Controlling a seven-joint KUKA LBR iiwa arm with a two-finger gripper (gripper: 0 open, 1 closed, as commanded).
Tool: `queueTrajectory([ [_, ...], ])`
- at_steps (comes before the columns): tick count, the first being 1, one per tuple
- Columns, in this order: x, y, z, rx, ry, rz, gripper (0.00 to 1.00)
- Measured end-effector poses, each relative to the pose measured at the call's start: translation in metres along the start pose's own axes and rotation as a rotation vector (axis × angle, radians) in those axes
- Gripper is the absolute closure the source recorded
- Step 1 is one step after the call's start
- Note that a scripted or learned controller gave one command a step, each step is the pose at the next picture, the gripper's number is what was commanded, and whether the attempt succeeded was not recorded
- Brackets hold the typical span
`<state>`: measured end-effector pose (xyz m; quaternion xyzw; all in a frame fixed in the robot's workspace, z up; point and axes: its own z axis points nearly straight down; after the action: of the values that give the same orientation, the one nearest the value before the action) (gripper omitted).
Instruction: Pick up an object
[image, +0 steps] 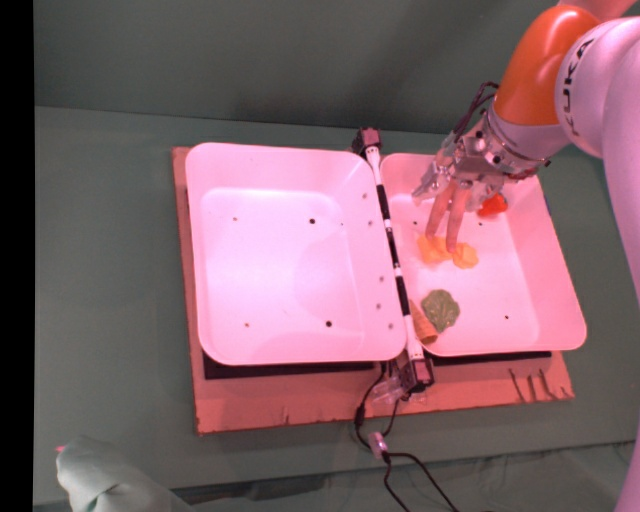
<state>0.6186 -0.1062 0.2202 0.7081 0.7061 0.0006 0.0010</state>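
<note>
1. Camera view: the claw (445, 236) hangs in the right bin (540, 300), right of frame centre, its two fingers (438, 212) spread and pointing down-left.
2. The yellow pieces (448, 252) lie right at the fingertips, touching or just under them; I cannot tell whether either is gripped.
3. Their long axis runs left-right, across the fingers.
4. A green lump (441, 308) lies lower in the bin; a red bit (491, 207) sits right of the claw.

On the counter (110, 250) two bins sit side by side, the left bin (290, 250) and the right bin (520, 280). My claw (443, 238) reaches into the right bin, over two small lumps (448, 252). A flat piece (440, 308) lies nearer the front, another small object (491, 207) behind.
</note>
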Motion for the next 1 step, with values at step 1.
queueTrajectory([
  [1, 0.0000, 0.0000, 0.0000, 0.000, 0.000, 0.000, 0.00],
])
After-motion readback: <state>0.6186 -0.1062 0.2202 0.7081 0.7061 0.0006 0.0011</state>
